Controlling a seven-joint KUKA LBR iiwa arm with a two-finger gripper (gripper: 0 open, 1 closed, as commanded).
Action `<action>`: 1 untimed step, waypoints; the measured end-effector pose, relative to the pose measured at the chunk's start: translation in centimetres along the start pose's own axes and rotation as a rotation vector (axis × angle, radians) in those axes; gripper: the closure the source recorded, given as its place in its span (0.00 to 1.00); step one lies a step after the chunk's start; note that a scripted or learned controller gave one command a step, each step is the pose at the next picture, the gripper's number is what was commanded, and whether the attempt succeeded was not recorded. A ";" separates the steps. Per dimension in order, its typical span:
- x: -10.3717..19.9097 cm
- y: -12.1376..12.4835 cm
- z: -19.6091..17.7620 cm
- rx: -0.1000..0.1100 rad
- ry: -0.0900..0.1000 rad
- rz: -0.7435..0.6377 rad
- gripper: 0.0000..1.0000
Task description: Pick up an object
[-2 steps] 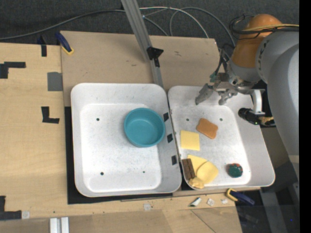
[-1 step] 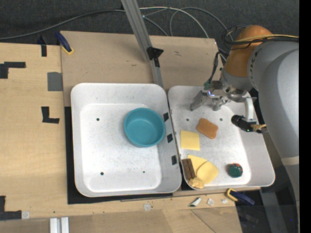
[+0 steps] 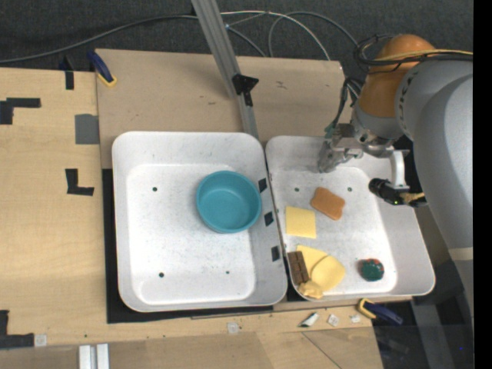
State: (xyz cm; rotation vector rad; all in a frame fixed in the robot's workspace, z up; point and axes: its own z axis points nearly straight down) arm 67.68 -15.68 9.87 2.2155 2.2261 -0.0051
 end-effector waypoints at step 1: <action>1.0 -0.1 -5.7 -0.007 0.002 0.002 1.00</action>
